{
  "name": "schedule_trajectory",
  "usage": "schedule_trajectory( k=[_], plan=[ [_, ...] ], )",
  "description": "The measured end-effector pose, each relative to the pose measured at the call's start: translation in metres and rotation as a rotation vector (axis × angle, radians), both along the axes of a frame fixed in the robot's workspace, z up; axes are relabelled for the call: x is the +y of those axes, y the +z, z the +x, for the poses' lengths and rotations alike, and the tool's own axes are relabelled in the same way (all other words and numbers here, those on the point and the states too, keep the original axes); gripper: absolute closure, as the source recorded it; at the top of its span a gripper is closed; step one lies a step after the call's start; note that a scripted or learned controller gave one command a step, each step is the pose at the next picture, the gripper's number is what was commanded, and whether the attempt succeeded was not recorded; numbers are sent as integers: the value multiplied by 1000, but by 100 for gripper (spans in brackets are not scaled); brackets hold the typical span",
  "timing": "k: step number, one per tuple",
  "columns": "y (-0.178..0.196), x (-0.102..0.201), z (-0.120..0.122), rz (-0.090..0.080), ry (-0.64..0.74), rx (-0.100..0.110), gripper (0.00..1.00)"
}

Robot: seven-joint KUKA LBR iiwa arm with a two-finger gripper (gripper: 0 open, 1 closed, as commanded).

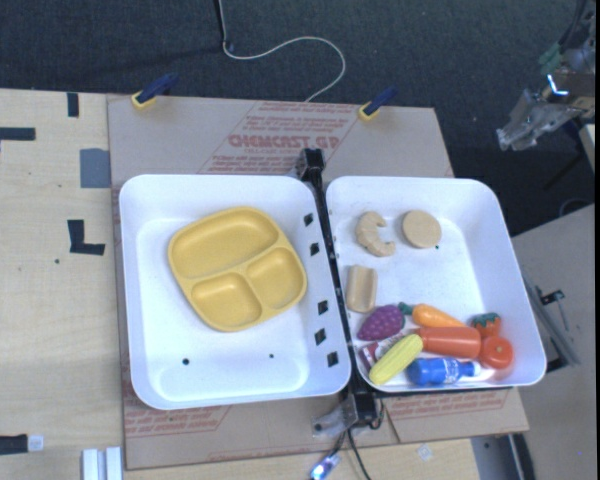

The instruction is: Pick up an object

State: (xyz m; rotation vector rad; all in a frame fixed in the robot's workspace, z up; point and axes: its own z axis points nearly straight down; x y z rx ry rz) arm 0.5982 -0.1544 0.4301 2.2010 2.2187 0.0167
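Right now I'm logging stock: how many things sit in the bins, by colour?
Yellow: 2, tray, corn
Tan: 3, croissant, cookie, bread
Purple: 1, grapes
Orange: 1, carrot
Red: 2, sausage, tomato
Blue: 1, bottle
Total: 10

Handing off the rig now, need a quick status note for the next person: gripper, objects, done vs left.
Gripper: up at the view's top right, outside both bins, nothing between its fingers; open or shut cannot be told.
Left bin: yellow divided plate.
Right bin: croissant, round cookie, bread slice, grapes, carrot, corn, tomato, blue bottle.
Done: nothing picked.
Left: descend, grasp one object, lift.
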Motion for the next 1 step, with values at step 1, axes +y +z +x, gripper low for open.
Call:
schedule_trajectory(
  k=[1],
  plan=[
    [-26, -56, -53, 3, -14, 22, 100]
  ],
)
